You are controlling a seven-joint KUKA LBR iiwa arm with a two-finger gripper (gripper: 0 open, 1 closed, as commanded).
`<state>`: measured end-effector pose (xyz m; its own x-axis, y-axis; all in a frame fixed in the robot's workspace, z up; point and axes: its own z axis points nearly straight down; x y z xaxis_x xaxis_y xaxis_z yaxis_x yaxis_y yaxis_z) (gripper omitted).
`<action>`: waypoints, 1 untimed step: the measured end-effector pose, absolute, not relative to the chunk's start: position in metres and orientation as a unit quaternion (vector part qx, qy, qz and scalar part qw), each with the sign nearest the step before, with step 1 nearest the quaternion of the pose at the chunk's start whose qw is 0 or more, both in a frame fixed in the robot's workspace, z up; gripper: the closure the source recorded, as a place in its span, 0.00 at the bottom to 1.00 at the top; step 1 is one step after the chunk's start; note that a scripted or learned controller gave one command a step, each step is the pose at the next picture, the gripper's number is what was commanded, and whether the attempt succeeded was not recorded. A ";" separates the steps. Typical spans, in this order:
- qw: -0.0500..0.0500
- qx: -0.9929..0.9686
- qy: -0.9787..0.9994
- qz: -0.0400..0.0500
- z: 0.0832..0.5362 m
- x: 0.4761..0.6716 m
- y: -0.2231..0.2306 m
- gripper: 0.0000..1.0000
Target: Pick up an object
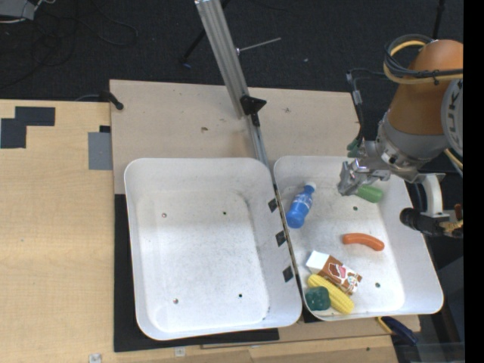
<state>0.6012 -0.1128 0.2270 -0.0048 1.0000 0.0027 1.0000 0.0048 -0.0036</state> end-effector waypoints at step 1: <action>0.001 -0.705 -0.709 0.000 0.235 0.612 -0.063 1.00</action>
